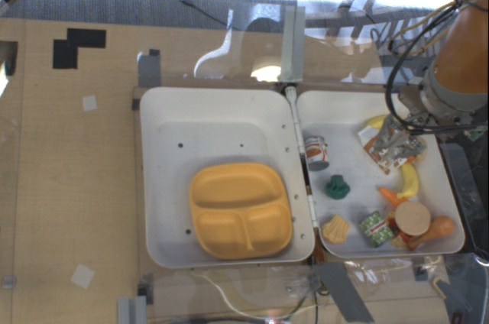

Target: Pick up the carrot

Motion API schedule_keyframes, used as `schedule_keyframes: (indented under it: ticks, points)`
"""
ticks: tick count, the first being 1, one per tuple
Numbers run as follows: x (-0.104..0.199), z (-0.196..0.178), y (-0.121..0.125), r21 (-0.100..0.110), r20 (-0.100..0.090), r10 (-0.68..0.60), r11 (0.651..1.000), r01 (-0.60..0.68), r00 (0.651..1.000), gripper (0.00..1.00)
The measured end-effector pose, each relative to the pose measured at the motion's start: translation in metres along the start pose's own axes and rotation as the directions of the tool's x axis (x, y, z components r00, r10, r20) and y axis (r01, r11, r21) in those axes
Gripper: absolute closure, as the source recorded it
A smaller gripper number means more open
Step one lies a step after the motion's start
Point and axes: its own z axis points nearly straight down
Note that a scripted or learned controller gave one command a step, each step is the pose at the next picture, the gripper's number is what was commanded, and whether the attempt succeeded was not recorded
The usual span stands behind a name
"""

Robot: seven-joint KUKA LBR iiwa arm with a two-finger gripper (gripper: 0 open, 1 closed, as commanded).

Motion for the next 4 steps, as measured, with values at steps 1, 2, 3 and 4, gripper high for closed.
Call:
schedule_keyframes:
  ticks: [1, 2, 3, 4]
  points:
    - [0.035, 0.008, 0.037, -0.005, -0.003, -0.236, 0.972, 0.236, 0.972, 1.00]
    - [0.041, 0.014, 0.109, -0.008, -0.001, -0.297, 0.955, 0.297, 0.955, 1.00]
    - [0.068, 0.043, 0.078, -0.007, 0.001, -0.724, 0.690, 0.724, 0.690, 1.00]
    - [0.046, -0.010, 0.055, -0.002, 0.001, -0.783, 0.622, 0.783, 0.622, 1.00]
